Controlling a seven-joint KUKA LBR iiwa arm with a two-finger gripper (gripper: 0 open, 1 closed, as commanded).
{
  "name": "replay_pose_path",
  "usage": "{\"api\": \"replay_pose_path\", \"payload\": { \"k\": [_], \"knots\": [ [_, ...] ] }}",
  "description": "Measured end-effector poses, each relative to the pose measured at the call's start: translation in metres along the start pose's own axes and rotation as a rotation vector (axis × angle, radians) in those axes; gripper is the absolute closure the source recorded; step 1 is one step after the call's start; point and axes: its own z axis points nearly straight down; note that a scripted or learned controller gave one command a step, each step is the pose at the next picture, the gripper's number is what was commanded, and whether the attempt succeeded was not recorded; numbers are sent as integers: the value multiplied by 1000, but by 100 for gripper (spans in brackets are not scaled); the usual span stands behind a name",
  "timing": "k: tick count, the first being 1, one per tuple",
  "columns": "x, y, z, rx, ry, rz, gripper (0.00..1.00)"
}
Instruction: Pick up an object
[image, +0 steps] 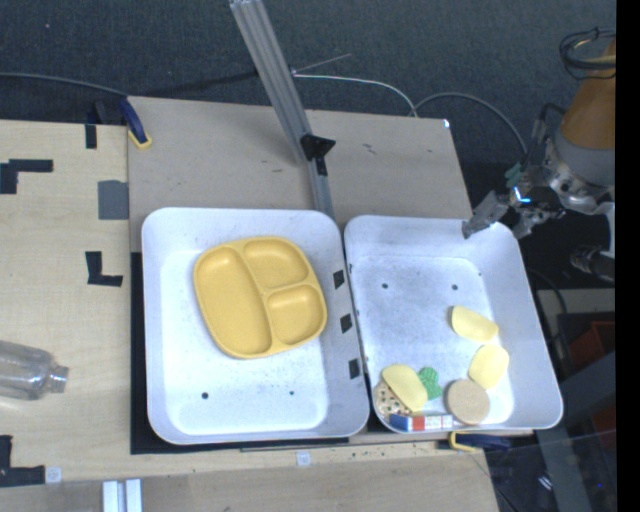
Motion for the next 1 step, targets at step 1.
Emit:
{"api": "replay_pose_path", "payload": {
  "k": [1],
  "knots": [
    [1,0,-10,-1,-1,-1,100]
  ]
}}
